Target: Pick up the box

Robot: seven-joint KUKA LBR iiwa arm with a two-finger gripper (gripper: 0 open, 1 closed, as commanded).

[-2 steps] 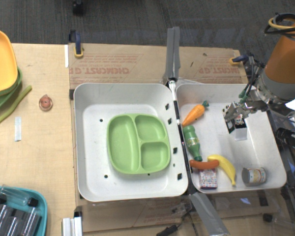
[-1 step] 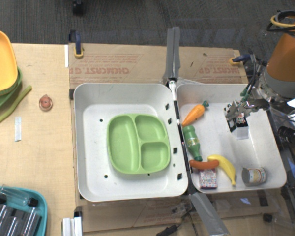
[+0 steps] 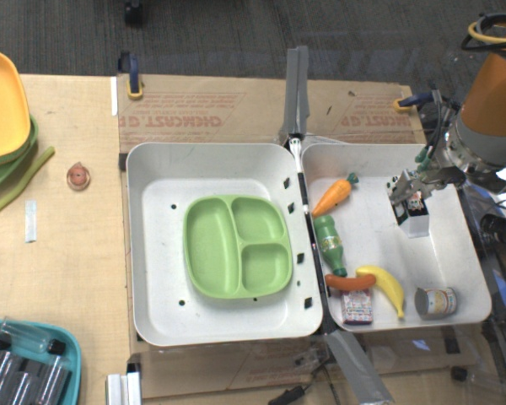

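A small box (image 3: 357,307) with a pink and white printed face lies at the front of the right bin (image 3: 455,226), just below a red sausage (image 3: 350,282). My gripper (image 3: 411,202) hangs over the back right part of that bin, well away from the box, up and to its right. A small dark and white block-like piece (image 3: 416,220) sits directly under the gripper's tip; I cannot tell whether it belongs to the gripper or is a separate thing.
The right bin also holds a carrot (image 3: 333,195), a green bottle (image 3: 329,243), a banana (image 3: 388,287) and a can (image 3: 436,302). A green divided plate (image 3: 236,245) lies in the left bin (image 3: 152,226). Yellow and green dishes (image 3: 2,125) sit on the bench at far left.
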